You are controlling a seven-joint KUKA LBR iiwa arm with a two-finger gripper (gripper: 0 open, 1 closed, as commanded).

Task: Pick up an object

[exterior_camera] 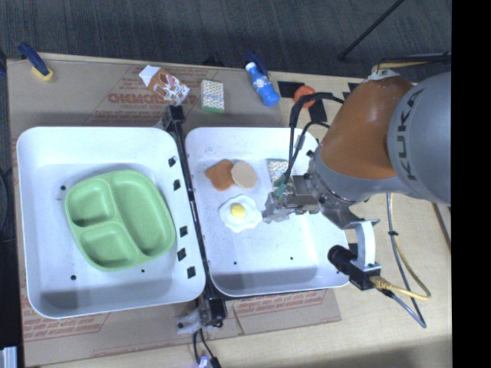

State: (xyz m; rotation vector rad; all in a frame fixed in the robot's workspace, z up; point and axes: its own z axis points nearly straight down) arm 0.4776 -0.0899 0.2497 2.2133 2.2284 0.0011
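Desk, brown cardboard-covered (115, 98). Two shallow white plastic bins: left bin (38, 205) holds a green three-compartment plate (119, 218); right bin (261, 274) holds the grey arm's gripper (278, 208), jaws' state impossible to tell, just beside a toy fried egg (239, 213); brown and tan round pieces (232, 175) near.

You are looking at a counter (115, 102) surfaced in brown printed cardboard. Two shallow white plastic bins sit side by side on it: the left bin (38, 205) and the right bin (253, 278), their inner walls touching. Along the far edge, directly on the cardboard, you find a blue clip with a yellow tip (35, 61) at the far-left corner, a crumpled orange-and-white wrapper (163, 85), a small green-and-white square packet (212, 95), a blue plastic bottle lying tilted (263, 85) and a small orange-red object (304, 93).
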